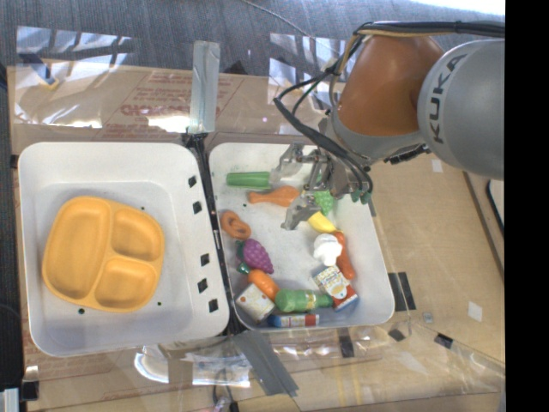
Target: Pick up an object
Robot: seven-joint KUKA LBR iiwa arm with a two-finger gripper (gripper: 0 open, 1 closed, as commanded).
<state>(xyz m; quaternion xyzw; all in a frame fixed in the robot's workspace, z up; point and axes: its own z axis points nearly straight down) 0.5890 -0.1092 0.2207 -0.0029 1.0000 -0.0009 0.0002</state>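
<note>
The arm [429, 93] reaches in over the right bin [373, 256], and its gripper [302, 197] hangs low in that bin's upper half. Its metal fingers [296, 215] stand apart, one reaching toward the bin's top wall and one pointing down into the middle; nothing can be seen held between them.

Taking the gripper as the landmark, toys crowd it closely. An orange drumstick-shaped toy [274, 197] lies just to its left, touching or nearly touching the fingers. A green cylinder [247, 178] sits further left and slightly up. A green leafy piece [324, 202] and a yellow piece [321, 223] lie just to its right and below. Below the gripper stand a white mushroom-like toy [326, 249] and a red-orange piece [345, 266]. Down and to the left are a brown ring [234, 225], a purple grape cluster [256, 255] and a carrot [262, 282]. Well below it, along the bin's bottom wall, lie a small carton [251, 302], a green bottle [302, 299] and a small yellow box [329, 279].

Well to the gripper's left, the left bin [51, 166] holds a yellow divided plate [103, 253].
</note>
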